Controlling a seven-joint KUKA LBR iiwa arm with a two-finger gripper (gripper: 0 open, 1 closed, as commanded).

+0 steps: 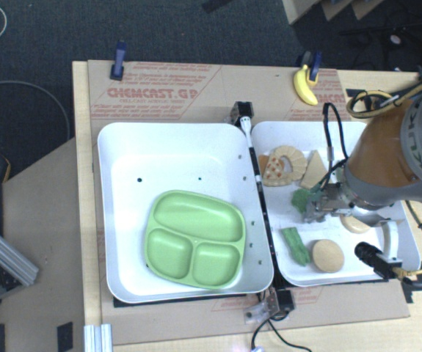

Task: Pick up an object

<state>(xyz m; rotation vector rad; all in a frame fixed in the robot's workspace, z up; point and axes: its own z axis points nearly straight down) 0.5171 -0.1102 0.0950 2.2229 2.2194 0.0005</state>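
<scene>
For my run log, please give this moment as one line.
arm: over right bin | hand: low beside green toy | grasp: unclear | green tray: left bin

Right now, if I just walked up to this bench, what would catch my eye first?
Probably the green divided tray, alone in the left bin. Next, the arm with its orange band, reaching from the right over the right bin, low among small food-like pieces. A yellow banana lies outside on the board behind.

The brown bench (159, 94) carries two white bins (122, 196) side by side and a banana (304, 86).
</scene>
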